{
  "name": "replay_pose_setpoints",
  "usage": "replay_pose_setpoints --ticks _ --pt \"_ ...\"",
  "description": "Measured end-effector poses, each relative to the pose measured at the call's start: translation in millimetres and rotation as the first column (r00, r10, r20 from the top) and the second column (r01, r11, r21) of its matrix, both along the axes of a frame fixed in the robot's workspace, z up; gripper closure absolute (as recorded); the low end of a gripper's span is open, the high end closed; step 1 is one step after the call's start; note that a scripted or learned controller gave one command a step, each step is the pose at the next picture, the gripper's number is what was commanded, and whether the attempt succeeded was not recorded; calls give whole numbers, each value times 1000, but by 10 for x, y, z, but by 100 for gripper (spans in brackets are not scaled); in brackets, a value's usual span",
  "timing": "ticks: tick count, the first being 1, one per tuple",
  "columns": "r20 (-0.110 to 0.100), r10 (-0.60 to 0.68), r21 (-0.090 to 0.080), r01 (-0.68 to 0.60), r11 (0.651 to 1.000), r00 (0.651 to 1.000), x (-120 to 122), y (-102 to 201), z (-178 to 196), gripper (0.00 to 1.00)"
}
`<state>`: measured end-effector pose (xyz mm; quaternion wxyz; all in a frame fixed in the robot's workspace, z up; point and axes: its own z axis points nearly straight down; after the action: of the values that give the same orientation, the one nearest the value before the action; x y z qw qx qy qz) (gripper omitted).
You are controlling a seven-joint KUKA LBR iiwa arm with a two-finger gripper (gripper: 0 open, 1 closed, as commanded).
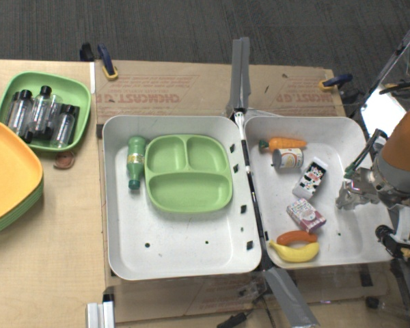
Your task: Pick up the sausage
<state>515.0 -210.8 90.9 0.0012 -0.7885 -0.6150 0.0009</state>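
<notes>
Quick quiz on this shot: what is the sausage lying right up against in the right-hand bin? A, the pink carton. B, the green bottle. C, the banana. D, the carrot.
C: the reddish sausage lies along the top of the yellow banana at the near edge of the right bin, with the other three things lying apart from it.

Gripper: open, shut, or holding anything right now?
Gripper: cannot be told from the camera view; nothing seen in it. It sits over the right bin, apart from the sausage.
</notes>
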Motion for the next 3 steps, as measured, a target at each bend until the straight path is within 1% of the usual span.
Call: replay_pose_setpoints --ticks 1,2,3 --pt "1 211 1 -211 978 978 -345 116 0 100" --pt "1 129 0 -129 992 992 -382 -61 33 100" --pt "-2 -64 1 64 998 998 -384 585 23 100"
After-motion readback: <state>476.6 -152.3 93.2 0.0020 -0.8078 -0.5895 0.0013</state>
